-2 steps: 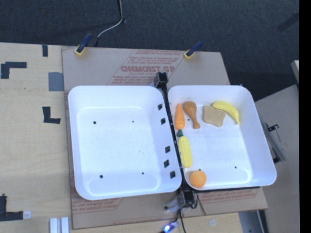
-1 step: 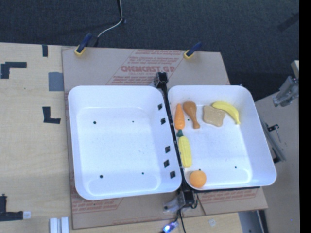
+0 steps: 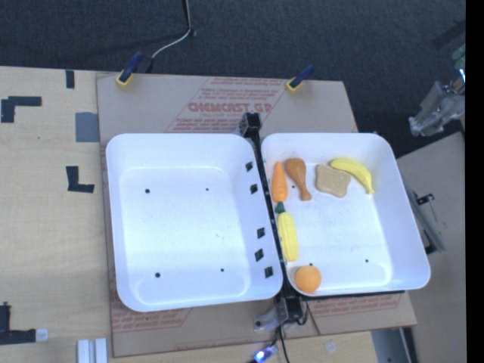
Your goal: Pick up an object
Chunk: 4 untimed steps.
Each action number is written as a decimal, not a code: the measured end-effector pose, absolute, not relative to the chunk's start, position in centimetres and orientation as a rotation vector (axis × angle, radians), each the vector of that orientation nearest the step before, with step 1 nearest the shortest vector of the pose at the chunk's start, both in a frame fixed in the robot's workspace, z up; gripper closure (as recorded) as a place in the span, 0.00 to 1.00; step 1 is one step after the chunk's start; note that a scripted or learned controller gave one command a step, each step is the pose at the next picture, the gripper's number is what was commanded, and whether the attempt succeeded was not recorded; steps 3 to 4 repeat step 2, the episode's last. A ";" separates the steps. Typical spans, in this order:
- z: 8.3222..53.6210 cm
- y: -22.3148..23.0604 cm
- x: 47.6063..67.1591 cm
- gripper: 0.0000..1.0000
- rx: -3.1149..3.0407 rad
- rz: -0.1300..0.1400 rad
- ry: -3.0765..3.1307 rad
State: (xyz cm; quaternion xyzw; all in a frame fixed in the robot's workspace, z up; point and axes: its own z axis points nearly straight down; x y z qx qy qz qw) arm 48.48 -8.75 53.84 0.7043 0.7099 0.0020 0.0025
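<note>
Banana (image 3: 354, 172), curved and smooth, beside flat toast (image 3: 331, 181); claw (image 3: 435, 112) state unclear.

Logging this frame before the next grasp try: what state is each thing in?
carrot: lying by the divider, right bin
drumstick: lying beside the carrot
bread slice: flat, touching the banana
banana: lying at the far side
corn: lying along the divider
orange: resting in the near corner

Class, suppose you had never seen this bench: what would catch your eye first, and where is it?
Bright toy food clusters in the right bin: a carrot, drumstick, bread slice and banana along its far side, a corn cob and an orange by the divider. The end effector sits at the right edge, outside the bins.
</note>
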 end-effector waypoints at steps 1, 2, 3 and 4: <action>44.0 -2.6 48.4 1.00 2.221 -0.012 2.234; 44.3 5.0 48.4 1.00 2.213 -0.003 2.233; 44.3 5.0 48.4 1.00 2.213 -0.003 2.233; 44.3 5.0 48.4 1.00 2.213 -0.003 2.233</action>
